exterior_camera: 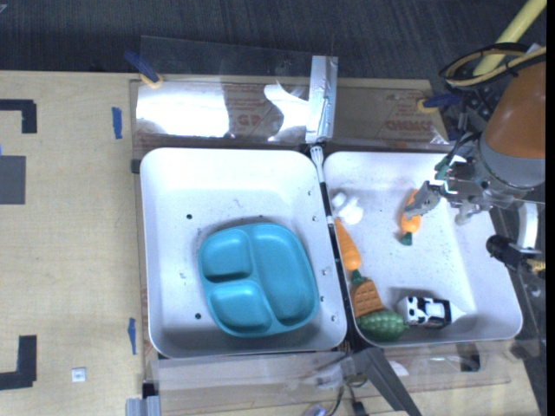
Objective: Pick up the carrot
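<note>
cow toy [425,310] and green vegetable toy [381,323] well nearer than the jaws | carrot [408,224], small, green-tipped, touching the gripper [424,199] on its near side | jaw opening: cannot tell | step: grasp, unconfirmed | next: close firmly, lift straight up

Grey arm [520,159] with a broad orange band [525,115] above the wrist, rounded and glossy. Below the band, a pale grey collar, then darker metal wrist parts with small brackets and fittings (too blurred to make out screws). Yellow and black cables [486,63] looped near the top, alongside a pale yellow tube [525,16] slanting off the upper edge. Gripper [423,199] of grey metal, with a speck of green at its base.
</note>
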Action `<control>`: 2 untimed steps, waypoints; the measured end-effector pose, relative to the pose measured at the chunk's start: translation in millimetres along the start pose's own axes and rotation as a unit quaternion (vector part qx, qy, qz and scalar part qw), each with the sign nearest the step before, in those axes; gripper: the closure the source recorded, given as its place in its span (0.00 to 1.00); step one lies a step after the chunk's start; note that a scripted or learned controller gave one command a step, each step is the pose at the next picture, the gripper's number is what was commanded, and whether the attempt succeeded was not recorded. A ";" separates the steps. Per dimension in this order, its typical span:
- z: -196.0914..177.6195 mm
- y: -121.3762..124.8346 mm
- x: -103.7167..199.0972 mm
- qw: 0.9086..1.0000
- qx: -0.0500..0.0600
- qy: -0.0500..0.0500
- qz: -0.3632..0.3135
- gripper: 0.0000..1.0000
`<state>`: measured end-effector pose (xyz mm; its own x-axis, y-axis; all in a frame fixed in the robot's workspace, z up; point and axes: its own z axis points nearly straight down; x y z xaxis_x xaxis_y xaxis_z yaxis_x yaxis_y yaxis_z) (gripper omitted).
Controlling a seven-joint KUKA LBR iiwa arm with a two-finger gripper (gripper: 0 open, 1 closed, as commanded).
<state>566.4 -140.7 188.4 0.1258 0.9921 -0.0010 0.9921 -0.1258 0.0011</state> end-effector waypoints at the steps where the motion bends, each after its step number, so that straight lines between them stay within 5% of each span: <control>1: 50.1 43.3 2.7 0.999 0.001 0.000 -0.045 0.00; 2: 102.7 62.2 -23.8 0.997 -0.001 0.000 0.076 0.00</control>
<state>625.3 -172.2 85.8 0.2750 0.9614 -0.0002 0.9614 -0.2750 0.0029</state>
